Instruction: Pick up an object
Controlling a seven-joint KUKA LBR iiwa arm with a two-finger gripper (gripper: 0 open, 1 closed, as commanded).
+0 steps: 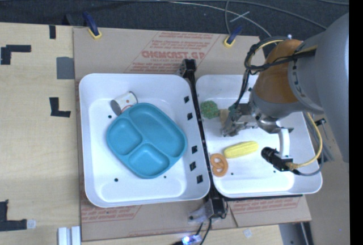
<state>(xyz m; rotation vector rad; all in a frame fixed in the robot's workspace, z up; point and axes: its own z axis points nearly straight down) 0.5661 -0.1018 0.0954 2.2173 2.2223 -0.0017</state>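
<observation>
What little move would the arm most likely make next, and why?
Probably a short drop straight down. The end effector hangs low in the right bin, beside the green piece and just above the yellow corn, the nearest things there to grab.

left bin (91,142): tray (146,139), cup (123,103) | right bin (300,184): corn (240,150), pretzel (219,164), broccoli (209,109)

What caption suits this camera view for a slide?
Gripper low in the right bin near broccoli, corn and pretzel.
</observation>
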